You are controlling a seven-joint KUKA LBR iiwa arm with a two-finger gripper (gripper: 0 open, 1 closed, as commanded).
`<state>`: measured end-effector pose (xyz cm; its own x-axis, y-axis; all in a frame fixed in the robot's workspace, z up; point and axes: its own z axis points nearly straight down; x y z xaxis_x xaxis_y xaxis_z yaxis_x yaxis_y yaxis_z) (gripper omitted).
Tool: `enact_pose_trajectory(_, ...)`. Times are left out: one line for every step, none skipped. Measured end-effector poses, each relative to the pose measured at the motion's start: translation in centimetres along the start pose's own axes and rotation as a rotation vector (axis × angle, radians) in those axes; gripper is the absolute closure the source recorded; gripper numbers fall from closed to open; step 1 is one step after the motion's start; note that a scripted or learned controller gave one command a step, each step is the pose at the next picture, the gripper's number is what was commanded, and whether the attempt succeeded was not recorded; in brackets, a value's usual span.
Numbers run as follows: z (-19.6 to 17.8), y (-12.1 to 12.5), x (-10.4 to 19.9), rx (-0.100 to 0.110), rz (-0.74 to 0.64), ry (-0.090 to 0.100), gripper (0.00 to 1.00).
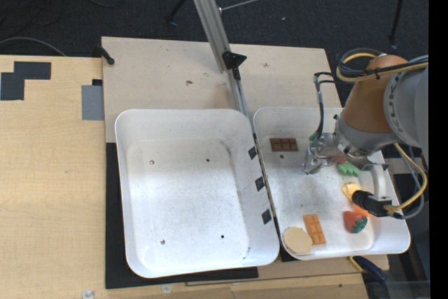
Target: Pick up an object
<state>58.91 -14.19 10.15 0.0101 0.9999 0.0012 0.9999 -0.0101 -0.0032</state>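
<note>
My gripper (313, 163) hangs low in the right bin (294, 203), where the objects lie. Whether it grips anything, I cannot tell. The brown block (283, 145) sits just beside it.

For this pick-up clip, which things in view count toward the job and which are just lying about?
Part of the job:
- pincer
- right bin
- brown chocolate bar
- green piece
- yellow piece
- red-and-green piece
- orange wafer
- round tan biscuit

Lying about:
- left bin
- metal rail
</note>
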Motion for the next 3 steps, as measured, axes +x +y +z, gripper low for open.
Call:
enact_pose_trajectory(-6.4, 0.0, 0.0, -0.007, -0.007, -0.002, 1.00)
enact_pose_trajectory(-11.2, -0.8, 0.2, -0.006, -0.012, -0.002, 1.00)
enact_pose_trajectory(-15.8, -1.5, 0.3, -0.006, -0.011, -0.002, 1.00)
